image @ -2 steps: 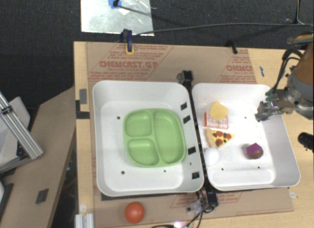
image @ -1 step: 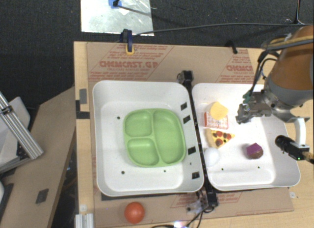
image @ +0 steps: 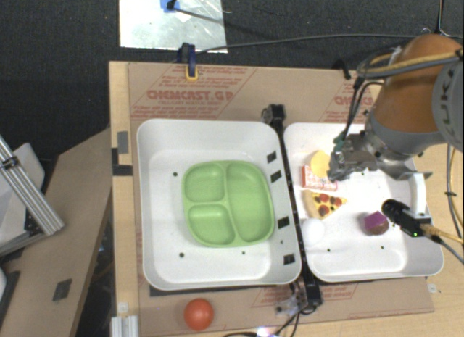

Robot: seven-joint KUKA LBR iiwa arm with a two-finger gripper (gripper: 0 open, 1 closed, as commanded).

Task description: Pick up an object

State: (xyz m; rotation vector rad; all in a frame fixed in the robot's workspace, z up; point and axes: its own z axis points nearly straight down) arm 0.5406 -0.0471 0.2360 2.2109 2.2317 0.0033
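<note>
In the right bin (image: 406, 263) lie a yellow rounded piece (image: 318, 161), a small red-and-white packet (image: 315, 179), a toy pizza slice (image: 325, 202), a white ball (image: 312, 231) and a purple object (image: 375, 222). My gripper (image: 339, 166) hangs over the bin's upper left part, just right of the yellow piece and the packet. I see nothing between its fingers.
The left bin (image: 156, 256) holds a green divided plate (image: 228, 202). An orange ball (image: 198, 313) lies on the bench in front of the bins. A black divider with clips (image: 285, 183) runs between the bins. A blue clamp (image: 188, 57) stands at the back.
</note>
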